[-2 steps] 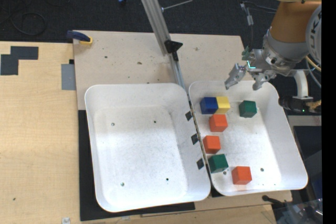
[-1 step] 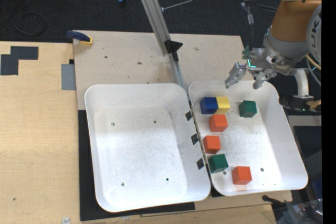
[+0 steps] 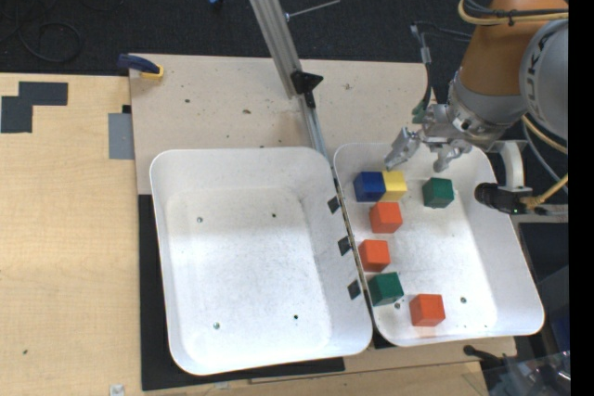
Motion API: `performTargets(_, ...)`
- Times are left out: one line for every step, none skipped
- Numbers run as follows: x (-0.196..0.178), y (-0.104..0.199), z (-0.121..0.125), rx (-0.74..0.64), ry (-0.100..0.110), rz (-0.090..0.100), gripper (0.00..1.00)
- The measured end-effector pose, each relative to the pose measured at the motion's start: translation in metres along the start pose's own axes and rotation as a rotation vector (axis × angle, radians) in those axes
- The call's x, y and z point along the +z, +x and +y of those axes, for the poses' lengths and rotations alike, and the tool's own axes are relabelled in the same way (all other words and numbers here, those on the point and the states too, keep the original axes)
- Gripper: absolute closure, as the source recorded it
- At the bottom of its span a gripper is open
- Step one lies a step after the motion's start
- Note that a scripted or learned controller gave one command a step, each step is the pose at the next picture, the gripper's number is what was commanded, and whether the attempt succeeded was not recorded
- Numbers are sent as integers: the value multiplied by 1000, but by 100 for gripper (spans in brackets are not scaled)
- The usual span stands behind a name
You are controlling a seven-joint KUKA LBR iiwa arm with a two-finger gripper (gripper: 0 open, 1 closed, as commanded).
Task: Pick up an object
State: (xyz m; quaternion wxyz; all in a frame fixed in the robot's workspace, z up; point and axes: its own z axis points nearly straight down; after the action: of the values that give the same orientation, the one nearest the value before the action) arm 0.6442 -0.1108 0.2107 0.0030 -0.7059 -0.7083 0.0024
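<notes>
Seven blocks lie in the right bin (image 3: 520, 292), and we place everything against the yellow block (image 3: 395, 184): the blue block (image 3: 369, 186) touches its left side, one orange block (image 3: 386, 217) sits just below it, and the green block (image 3: 438, 193) lies near it on the right. We see the jaws (image 3: 425, 149) spread open with nothing between them, hovering just above and to the right of the yellow block, over the bin's far rim.

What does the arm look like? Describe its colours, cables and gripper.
The arm is grey, with a broad orange band above the wrist. Pale cables loop over the band. The gripper is small, metallic grey, with two fingers.
</notes>
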Motion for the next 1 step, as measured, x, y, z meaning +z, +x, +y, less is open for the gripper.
performTargets(57,-9,2,4,2,0,0)
